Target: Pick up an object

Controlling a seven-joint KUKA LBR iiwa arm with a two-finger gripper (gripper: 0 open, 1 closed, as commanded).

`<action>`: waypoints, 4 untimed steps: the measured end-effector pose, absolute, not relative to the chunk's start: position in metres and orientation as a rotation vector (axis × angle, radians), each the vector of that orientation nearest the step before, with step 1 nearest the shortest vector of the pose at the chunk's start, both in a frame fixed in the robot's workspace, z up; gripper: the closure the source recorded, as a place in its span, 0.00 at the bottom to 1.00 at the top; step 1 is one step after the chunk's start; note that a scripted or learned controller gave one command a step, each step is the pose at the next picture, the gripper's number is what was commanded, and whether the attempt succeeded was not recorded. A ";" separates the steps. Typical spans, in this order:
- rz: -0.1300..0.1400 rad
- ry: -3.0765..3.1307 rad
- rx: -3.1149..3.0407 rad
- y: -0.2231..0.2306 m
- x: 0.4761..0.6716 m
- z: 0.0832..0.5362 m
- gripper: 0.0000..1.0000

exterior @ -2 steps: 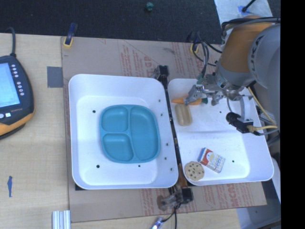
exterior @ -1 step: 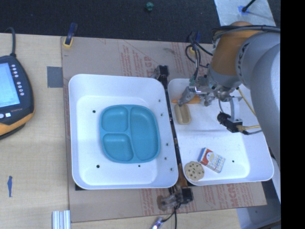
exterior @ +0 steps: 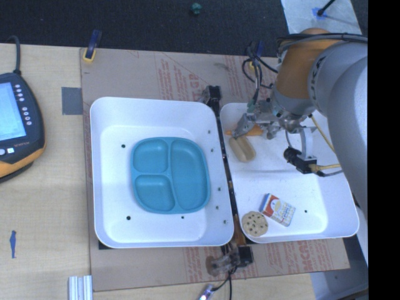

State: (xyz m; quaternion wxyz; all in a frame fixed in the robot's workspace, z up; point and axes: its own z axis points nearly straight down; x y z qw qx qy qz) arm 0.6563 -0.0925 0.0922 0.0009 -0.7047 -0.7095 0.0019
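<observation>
In the right bin [exterior: 337, 220] a tan bread-like roll [exterior: 242, 148] lies near the left wall at the back. An orange piece [exterior: 240, 129] sits just behind it. My gripper [exterior: 262, 121] hangs low over the bin's back left corner, right beside the orange piece and just above and right of the roll. The wrist and cables hide what lies under it. A round cookie [exterior: 254, 224] and a small white, red and blue packet [exterior: 278, 209] rest near the front of the same bin.
The left bin [exterior: 112, 224] holds a blue divided plate [exterior: 170, 174]. A teach pendant [exterior: 17, 122] lies on the bench at far left. My grey arm with its orange band [exterior: 300, 61] covers the right bin's back right part.
</observation>
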 end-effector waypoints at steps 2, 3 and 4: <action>0.002 -2.224 -2.218 -0.099 0.657 0.092 0.00; 0.003 -2.225 -2.217 -0.099 0.657 0.092 0.00; 0.004 -2.224 -2.215 -0.095 0.656 0.092 0.00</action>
